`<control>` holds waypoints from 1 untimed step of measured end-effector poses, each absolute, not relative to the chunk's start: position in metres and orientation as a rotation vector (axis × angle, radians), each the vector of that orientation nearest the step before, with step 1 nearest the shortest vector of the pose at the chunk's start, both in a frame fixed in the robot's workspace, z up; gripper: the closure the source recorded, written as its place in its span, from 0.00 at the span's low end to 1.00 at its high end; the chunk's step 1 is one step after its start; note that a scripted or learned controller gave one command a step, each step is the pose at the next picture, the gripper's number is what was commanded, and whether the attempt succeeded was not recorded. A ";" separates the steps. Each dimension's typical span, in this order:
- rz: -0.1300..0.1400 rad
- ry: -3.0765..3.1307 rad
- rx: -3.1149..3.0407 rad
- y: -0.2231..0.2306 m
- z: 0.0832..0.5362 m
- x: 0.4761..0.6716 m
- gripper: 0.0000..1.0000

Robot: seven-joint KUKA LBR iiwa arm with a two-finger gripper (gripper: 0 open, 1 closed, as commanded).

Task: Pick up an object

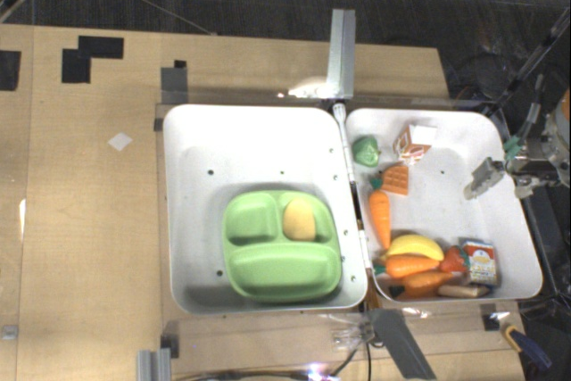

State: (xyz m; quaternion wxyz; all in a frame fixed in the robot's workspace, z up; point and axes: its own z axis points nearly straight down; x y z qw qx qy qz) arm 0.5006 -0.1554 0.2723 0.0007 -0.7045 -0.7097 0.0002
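Sitting in left bin (192,192): green tray (281,245) with a yellow fruit (301,219) | right bin (464,134): carrot (380,219), banana (415,245), carton (479,261) packed close | gripper (486,177) at right wall, nothing between its fingers, spread unclear | risk: clipping wall or neighbours.

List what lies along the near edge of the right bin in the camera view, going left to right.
Banana resting over the orange carrot-like pieces → small red piece → carton with an orange on its label. The gripper hangs farther back, above that bin's right side.
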 end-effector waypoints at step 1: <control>-0.001 -2.140 -2.300 -0.106 0.162 0.525 0.00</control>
